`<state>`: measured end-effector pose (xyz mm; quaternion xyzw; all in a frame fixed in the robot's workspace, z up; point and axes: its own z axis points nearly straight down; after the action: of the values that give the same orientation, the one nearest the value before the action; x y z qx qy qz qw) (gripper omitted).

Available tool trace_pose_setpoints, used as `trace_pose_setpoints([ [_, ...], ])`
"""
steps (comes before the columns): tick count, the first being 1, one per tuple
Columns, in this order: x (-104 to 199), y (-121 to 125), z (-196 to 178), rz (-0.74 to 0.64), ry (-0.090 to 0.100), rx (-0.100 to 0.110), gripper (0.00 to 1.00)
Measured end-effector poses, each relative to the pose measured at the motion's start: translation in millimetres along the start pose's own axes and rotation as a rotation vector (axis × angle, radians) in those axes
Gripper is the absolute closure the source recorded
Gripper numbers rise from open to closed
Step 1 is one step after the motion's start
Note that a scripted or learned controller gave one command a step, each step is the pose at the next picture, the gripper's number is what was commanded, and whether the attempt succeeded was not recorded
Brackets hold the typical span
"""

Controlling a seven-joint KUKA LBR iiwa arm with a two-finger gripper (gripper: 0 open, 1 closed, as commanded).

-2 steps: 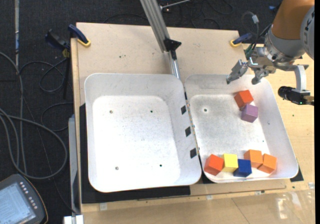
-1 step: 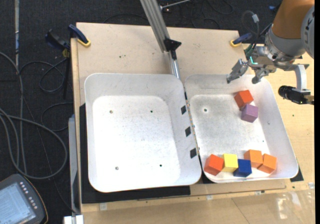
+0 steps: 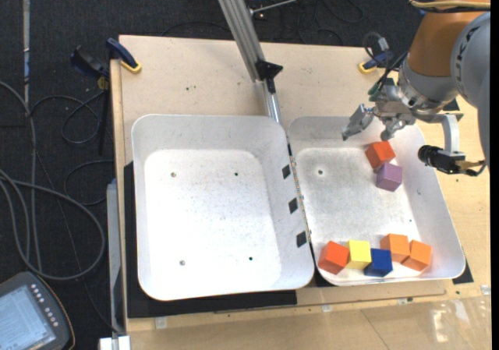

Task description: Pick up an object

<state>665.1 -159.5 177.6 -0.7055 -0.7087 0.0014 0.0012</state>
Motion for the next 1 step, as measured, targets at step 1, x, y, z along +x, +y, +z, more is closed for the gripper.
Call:
trace_pose_setpoints([
  [1,-5.3,-4.7,46.2,0.005,0.0,0.001,0.0],
])
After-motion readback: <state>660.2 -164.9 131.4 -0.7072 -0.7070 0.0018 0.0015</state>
